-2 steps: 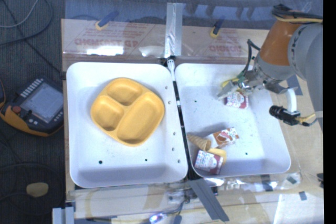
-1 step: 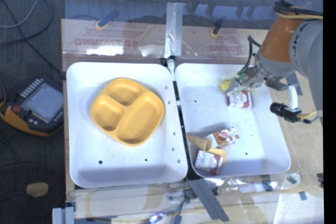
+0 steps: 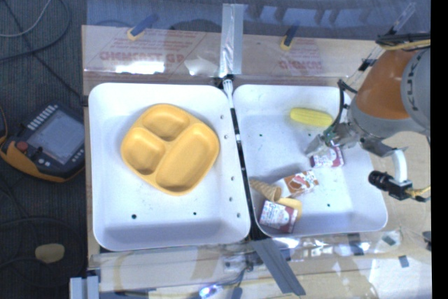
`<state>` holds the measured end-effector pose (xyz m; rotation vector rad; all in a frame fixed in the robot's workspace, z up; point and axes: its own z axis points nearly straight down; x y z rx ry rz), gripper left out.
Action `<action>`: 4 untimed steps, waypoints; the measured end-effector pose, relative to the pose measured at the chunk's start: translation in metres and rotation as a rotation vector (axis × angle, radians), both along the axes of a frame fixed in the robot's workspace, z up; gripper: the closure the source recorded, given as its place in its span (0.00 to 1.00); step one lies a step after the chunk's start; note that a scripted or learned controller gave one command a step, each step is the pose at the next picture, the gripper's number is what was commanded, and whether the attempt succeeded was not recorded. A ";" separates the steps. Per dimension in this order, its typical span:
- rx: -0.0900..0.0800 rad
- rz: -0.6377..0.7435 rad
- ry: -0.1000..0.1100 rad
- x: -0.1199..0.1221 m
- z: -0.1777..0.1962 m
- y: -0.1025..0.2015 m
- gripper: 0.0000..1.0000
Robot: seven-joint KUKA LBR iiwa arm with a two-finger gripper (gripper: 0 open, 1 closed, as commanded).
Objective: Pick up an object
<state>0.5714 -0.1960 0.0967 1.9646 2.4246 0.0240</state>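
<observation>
Approach step judged underway: gripper (image 3: 323,144) is lowered into the right bin (image 3: 364,217), right at a small packet (image 3: 327,158). Jaws' state can't be told. Next a clean close on the packet is called for, then a lift. Nearby: corn cob (image 3: 311,117) just above, wrapper (image 3: 302,183), cone (image 3: 266,188), pouch (image 3: 278,215). Yellow tray (image 3: 170,148) sits in left bin (image 3: 112,220), well apart.
</observation>
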 end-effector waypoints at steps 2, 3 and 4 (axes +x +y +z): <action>0.004 -0.039 0.028 -0.038 0.031 0.049 0.00; -0.007 0.080 0.006 -0.081 -0.005 0.071 0.00; 0.007 -0.191 0.012 -0.082 -0.006 0.070 0.00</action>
